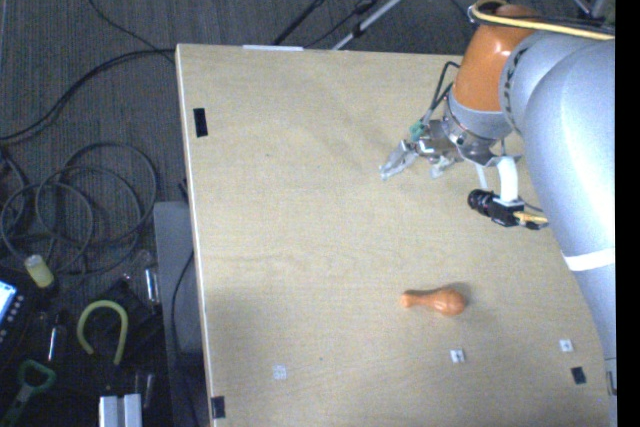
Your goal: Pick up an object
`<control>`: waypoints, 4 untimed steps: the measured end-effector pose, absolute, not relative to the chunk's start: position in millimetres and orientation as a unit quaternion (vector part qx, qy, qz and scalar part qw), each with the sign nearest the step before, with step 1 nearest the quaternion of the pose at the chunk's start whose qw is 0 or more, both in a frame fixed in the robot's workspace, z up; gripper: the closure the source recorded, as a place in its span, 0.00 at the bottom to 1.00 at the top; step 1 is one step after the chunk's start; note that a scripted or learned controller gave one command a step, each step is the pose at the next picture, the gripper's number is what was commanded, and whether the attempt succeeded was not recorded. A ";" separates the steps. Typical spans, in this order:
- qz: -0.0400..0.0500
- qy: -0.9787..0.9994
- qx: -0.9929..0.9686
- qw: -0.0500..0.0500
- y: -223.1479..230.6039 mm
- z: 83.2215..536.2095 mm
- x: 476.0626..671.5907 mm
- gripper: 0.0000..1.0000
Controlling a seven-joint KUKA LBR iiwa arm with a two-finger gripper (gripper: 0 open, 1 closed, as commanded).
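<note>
Nearest to us, an orange pear-shaped object lies on its side on the bare tan benchtop, narrow neck pointing left, nothing touching it. Moving up the board, we reach the gripper, well apart from that object and hanging over open wood. Its two metal fingers look slightly spread, with nothing between them. Behind it we see the grey arm and its orange band reaching in from the right. Farthest off, black cables loop across the dark floor.
</note>
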State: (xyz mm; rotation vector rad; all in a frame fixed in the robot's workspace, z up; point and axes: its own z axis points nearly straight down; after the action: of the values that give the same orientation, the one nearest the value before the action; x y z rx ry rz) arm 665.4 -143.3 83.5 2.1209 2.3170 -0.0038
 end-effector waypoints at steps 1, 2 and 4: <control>-0.001 0.713 0.701 0.002 -221.2 125.9 668.5 0.00; -0.002 0.816 0.578 0.000 -222.7 84.1 668.4 0.00; 0.000 0.865 0.502 0.001 -154.2 93.8 669.2 1.00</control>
State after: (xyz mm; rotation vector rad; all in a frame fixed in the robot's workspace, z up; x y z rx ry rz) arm 669.2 -154.2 93.8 1.5772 2.7152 0.0010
